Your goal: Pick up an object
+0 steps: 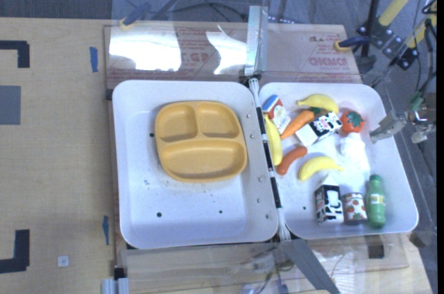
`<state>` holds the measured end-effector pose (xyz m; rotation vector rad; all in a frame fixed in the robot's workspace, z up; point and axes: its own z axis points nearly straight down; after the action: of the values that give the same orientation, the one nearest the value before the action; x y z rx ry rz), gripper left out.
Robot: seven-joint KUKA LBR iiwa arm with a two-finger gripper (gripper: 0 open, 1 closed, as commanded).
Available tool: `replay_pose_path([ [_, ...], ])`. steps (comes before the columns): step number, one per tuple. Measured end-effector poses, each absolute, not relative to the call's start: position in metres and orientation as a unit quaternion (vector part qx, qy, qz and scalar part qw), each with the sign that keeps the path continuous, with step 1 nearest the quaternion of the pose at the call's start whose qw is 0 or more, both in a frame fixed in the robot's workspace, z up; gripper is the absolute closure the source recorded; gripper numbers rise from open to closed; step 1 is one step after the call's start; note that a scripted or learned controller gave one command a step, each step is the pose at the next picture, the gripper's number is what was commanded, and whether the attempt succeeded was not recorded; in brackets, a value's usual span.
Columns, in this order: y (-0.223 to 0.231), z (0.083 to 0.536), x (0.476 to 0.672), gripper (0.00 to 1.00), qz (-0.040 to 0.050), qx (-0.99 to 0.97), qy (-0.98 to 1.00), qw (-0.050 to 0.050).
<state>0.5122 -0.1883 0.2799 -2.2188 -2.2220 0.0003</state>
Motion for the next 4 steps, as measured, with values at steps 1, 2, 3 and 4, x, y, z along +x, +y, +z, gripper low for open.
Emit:
replay_pose_path([
  [1, -0.148, 0.113, 0.544, 0.00, -0.0026, -0.647, -0.762, -0.003],
  [2, -0.111, 0.087, 0.481, 0.00, -0.0019, -0.695, -0.719, -0.002],
  [3, -0.111, 0.097, 0.483, 1.00, -0.0030, -0.696, -0.718, -0.005],
  [4, -0.112, 0.107, 0.483, 1.00, -0.0034, -0.696, -0.718, -0.007],
])
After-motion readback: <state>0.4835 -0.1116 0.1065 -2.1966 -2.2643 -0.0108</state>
